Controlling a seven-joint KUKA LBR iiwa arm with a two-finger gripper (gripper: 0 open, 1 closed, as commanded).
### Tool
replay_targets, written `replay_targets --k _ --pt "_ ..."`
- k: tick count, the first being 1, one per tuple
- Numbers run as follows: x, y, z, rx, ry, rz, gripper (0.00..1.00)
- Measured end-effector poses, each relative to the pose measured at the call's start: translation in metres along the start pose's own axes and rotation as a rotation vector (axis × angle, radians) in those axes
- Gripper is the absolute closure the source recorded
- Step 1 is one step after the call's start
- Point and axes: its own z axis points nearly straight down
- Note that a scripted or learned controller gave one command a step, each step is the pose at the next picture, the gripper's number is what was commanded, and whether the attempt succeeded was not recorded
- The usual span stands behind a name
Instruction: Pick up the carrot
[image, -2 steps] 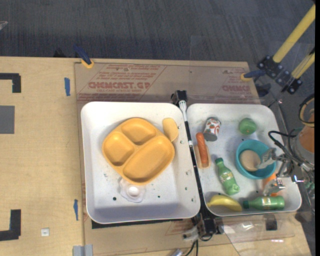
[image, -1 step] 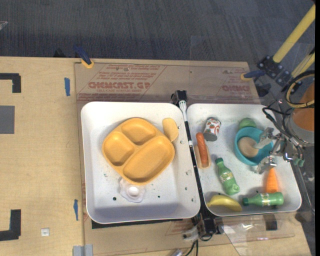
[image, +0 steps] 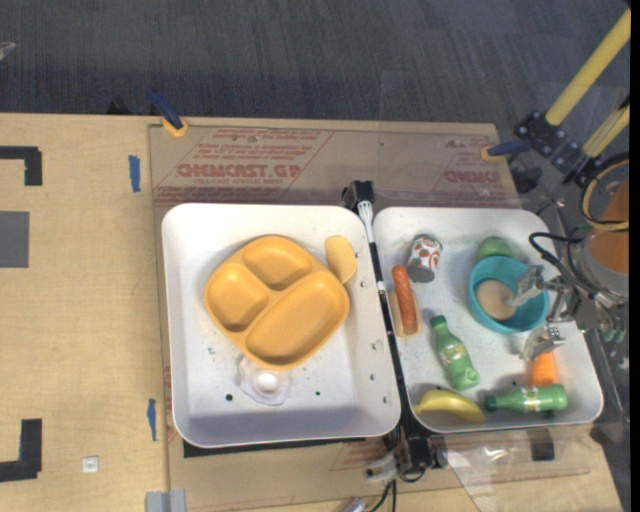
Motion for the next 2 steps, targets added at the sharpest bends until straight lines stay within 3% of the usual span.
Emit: replay_targets --k 1,2 --pt "0.0463 0.0029 -0.0016 -0.003 -0.002 0.063 0.0" --pt "0.0438 0.0057 -0.0018 -0.006 -0.009 -0.161 0.0"
